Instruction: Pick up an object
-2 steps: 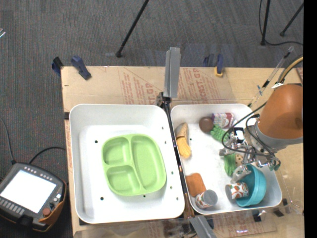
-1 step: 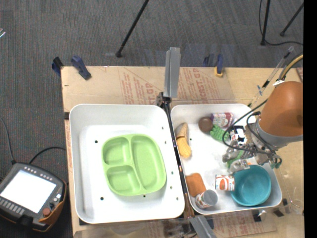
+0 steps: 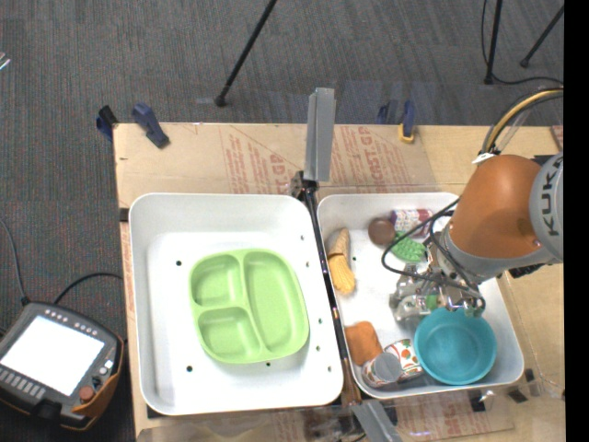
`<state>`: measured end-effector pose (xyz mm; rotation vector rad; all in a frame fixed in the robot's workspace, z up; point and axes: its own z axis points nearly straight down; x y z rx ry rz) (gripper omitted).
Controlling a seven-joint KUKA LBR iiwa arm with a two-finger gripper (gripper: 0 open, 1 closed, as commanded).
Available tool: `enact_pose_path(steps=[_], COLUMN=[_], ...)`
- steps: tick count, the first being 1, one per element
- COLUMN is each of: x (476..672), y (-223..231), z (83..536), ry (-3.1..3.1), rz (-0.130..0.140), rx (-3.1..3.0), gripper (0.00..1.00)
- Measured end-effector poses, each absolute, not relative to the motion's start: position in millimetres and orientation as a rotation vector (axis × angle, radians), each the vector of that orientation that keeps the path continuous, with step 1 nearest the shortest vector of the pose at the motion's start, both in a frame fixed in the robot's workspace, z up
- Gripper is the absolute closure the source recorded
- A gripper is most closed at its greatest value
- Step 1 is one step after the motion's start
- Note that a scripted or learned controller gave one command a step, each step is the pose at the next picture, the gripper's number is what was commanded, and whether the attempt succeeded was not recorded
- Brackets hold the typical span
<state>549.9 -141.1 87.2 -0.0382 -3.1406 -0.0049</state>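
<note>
A grey arm with an orange band reaches in from the right and lowers its tool [image 3: 431, 293] into the right-hand bin [image 3: 442, 201] on the desk, just above the rim of a blue bowl [image 3: 455, 346]. Whether the tool is spread or pressed together cannot be told from this slant. The candidates for picking all crowd this bin: a corn cob [image 3: 341, 259] along the left wall, an orange block [image 3: 363, 342] and a patterned cup [image 3: 394, 365] near the front, a brown ball [image 3: 381, 231] and a green item [image 3: 410, 249] toward the back. The left bin [image 3: 166, 219] bears a green divided plate [image 3: 248, 304], likely kept apart as a drop-off side.
</note>
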Motion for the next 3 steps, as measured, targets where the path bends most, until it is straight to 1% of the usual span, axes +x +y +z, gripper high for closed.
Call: enact_pose_path(steps=[1, 2, 3], x=[549.9, 551.4, 489.1], y=[-141.6, -140.1, -85.9], z=[87.5, 97.6, 87.6], ry=[-3.141, -3.144, -3.140], rz=[-0.003, -0.004, -0.006], rx=[-0.039, -0.034, -0.033], gripper=[0.00, 1.00, 1.00])
